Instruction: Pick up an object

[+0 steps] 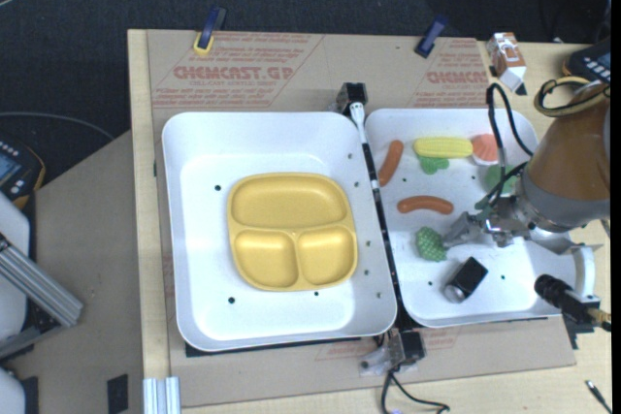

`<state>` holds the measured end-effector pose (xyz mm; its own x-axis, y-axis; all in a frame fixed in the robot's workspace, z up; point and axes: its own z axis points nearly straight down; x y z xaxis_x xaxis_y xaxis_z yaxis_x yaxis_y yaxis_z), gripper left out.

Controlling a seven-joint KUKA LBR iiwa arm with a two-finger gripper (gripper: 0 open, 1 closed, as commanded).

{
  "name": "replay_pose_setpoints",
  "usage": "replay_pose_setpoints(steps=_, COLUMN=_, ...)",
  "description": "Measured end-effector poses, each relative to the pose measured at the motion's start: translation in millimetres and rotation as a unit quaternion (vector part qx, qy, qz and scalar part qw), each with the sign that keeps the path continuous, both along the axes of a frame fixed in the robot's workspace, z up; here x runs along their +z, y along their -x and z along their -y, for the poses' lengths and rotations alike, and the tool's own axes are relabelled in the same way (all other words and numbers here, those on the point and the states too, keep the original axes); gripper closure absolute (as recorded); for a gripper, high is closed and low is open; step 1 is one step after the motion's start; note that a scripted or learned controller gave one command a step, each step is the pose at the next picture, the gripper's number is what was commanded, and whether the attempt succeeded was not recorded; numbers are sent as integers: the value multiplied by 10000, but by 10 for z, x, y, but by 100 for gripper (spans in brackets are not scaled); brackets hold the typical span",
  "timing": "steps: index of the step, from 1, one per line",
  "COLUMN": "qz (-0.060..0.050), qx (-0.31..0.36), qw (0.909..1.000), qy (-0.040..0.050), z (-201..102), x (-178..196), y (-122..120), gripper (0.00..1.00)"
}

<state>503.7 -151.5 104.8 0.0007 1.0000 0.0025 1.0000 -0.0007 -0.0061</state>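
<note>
The arm's two-finger pincer [466, 230] hangs low over the right-hand shallow white bin [514, 305], reaching leftward from the grey wrist with its orange band. Its metal fingers [456, 230] point toward the bin's middle, but the view is too coarse to tell how far apart they stand, and nothing can be seen clamped between them.

Just off the fingertips, to the left and a little below, lies a small green broccoli-like toy [430, 243]; whether the tips touch it cannot be told. Directly below the pincer, near the bin's lower edge, rests a small black block-shaped object [466, 277]. Above and left of the tips lies an orange-red toy sausage [425, 205], roughly level across the floor. Farther up and left, a second orange-red sausage [390, 162] leans against the bin's left wall. Above the pincer sits a yellow toy corn cob [442, 147] with a small green piece [434, 165] just under it, and to their right a pinkish-orange rounded item [484, 148], partly behind a black cable [495, 121]. Another green object [493, 176] shows close beside the arm.

Well to the left, the other shallow white bin [184, 208] bears a yellow plastic plate with three compartments [291, 230].
</note>
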Motion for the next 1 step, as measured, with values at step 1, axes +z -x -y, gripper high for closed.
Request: replay_pose_setpoints(steps=1, qz=8, qx=3, qw=10000, qy=3, z=-7, x=-215, y=5, gripper=0)
